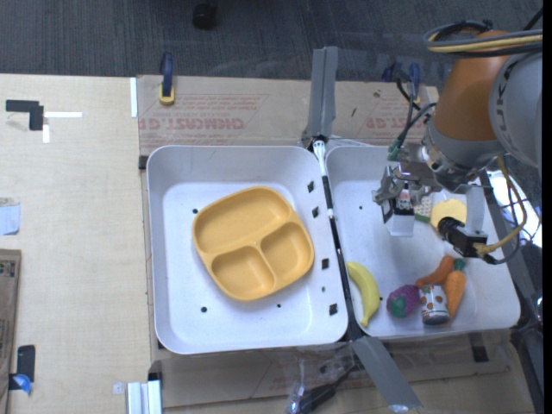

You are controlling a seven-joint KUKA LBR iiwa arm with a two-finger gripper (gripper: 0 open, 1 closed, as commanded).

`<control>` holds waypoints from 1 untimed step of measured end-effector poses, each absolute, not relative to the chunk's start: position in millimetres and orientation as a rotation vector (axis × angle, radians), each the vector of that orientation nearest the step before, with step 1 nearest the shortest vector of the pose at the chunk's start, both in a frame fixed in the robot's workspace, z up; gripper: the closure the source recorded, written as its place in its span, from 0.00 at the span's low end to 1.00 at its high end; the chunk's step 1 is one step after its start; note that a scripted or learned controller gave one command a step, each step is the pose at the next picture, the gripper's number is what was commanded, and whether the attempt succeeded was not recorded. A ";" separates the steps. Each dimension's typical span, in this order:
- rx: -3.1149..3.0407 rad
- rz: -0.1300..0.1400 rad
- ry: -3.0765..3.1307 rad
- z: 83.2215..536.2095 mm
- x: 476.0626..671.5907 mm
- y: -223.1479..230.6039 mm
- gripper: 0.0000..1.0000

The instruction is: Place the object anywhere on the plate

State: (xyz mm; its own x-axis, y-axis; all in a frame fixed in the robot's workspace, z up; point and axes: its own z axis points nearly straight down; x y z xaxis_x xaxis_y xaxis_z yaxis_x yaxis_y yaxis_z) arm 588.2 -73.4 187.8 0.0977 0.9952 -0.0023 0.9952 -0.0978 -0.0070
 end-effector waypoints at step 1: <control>-2.373 0.009 -2.054 187.6 593.1 1.2 1.00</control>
State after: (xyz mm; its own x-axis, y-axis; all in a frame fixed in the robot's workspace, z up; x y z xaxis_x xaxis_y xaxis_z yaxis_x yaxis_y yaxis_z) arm 593.1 1.2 187.6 0.1435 0.9896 -0.0024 0.9896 -0.1435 -0.0064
